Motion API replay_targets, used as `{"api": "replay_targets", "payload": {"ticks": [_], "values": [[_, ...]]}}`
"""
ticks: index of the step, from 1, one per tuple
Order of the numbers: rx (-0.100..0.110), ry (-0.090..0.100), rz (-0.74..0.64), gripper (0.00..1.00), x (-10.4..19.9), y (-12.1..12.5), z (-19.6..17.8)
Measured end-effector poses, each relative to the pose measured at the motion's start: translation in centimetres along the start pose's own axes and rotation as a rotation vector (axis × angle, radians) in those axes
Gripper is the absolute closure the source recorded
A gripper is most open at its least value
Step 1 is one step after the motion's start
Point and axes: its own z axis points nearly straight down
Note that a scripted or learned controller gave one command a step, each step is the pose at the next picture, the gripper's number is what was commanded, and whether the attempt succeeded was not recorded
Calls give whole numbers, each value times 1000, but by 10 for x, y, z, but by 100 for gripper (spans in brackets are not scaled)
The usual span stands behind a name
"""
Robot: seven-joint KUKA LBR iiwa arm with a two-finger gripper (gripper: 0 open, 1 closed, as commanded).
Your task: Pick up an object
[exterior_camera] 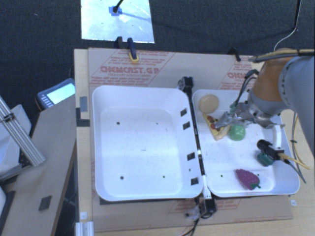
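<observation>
Several items crowd the right bin (pixel 290 183), where the gripper (pixel 227 120), grip state indeterminate, sits low between pizza slice (pixel 215 130) and green ball (pixel 237 132), so the ball may roll away.

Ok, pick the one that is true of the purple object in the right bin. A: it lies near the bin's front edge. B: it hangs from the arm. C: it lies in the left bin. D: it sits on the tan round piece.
A: the purple object lies alone on the floor of the right bin, near its front rim, well apart from the tan round piece.
</observation>
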Motion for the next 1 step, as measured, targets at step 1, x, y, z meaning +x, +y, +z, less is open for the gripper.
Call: {"api": "replay_targets", "payload": {"ticks": [1], "values": [[-8, -3, 5, 0, 32, -43, -6]]}}
